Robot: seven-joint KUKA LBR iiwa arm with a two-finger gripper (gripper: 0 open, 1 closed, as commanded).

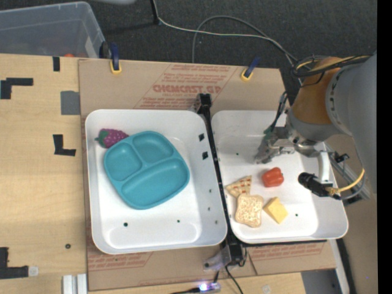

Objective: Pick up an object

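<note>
A single fixed camera sits above the tabletop (37, 182) and looks down at a slant, far enough off to take in both white bins whole. The left bin (147, 228) and the right bin (306, 225) lie side by side across the middle of the view, their far rims toward the top of the picture. Beyond the tabletop's far edge the dark floor (245, 5) shows. The arm (334, 100) enters from the tabletop's right edge and overlaps the right bin's far right corner.

Gripper (264, 155) above right bin (245, 124), near red pepper (273, 177).
</note>
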